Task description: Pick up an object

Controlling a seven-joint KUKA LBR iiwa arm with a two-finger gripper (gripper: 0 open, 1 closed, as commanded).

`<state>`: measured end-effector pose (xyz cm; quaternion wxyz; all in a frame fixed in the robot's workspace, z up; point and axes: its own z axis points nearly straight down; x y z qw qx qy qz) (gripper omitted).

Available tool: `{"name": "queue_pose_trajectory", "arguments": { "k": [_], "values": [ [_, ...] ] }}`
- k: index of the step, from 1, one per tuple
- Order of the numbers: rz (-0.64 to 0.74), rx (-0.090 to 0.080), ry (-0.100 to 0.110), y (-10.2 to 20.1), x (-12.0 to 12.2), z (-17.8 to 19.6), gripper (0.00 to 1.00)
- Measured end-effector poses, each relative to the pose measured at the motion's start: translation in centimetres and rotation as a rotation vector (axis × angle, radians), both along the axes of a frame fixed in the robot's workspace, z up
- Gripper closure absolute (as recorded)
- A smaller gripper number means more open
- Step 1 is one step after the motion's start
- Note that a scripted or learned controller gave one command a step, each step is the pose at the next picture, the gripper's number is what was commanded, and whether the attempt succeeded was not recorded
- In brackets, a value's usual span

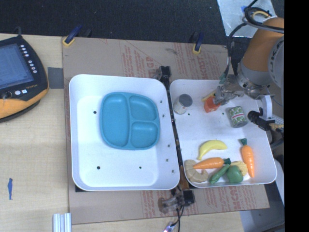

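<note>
My gripper [221, 96] hangs low over the back of the right bin [193, 129], right at a small red-orange object [210, 104] that lies just left of its tip. A grey-topped can [182, 103] stands near the bin's back left. A green patterned can [236, 116] lies to the right of the red object. Further forward lie a yellow banana [211, 148], a carrot [247, 160], a second carrot [210, 163], a green vegetable [231, 173] and a tan piece [194, 172].
The left bin [87, 144] holds a blue divided plate [130, 120]. A tablet with an orange case [19, 79] rests on the bench at far left. Clamps [71, 36] hold the cardboard at the back edge.
</note>
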<state>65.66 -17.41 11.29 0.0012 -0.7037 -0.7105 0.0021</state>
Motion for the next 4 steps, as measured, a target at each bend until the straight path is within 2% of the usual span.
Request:
{"name": "queue_pose_trajectory", "arguments": {
  "k": [1,2,3,4],
  "values": [
    [0.0,0.0,0.0,0.0,0.0,0.0,0.0],
    [0.001,-0.001,-0.002,-0.1,0.0,1.0,1.0],
    [0.002,-0.002,-0.002,-0.1,0.0,1.0,0.0],
    [0.002,-0.002,-0.002,-0.1,0.0,1.0,0.0]
  ]
}}
